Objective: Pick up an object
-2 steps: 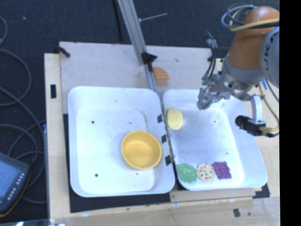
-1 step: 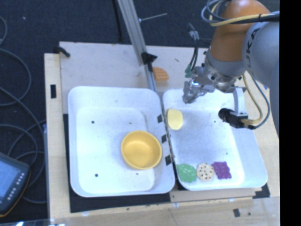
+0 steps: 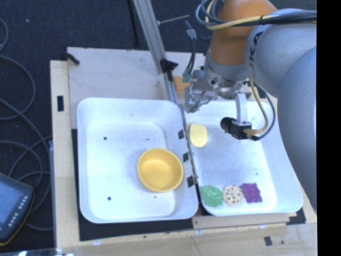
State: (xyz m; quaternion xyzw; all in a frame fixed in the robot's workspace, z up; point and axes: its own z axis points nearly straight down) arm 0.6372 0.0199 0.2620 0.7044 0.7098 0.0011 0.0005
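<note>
Two bins (image 3: 96,121): left holds yellow bowl (image 3: 160,169); claw (image 3: 193,104) grip state unclear

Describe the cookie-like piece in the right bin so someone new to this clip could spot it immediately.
Start at the right bin and go to its near edge, where three small items lie in a row. The cookie is the middle one, between a green piece and a purple piece. It alone is round, pale tan and dotted with dark specks.

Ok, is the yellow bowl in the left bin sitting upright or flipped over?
Upright. The yellow bowl shows its open mouth and hollow inside to the overhead camera, with the rim all around. It rests on the floor of the left bin, and nothing shows inside it.
</note>
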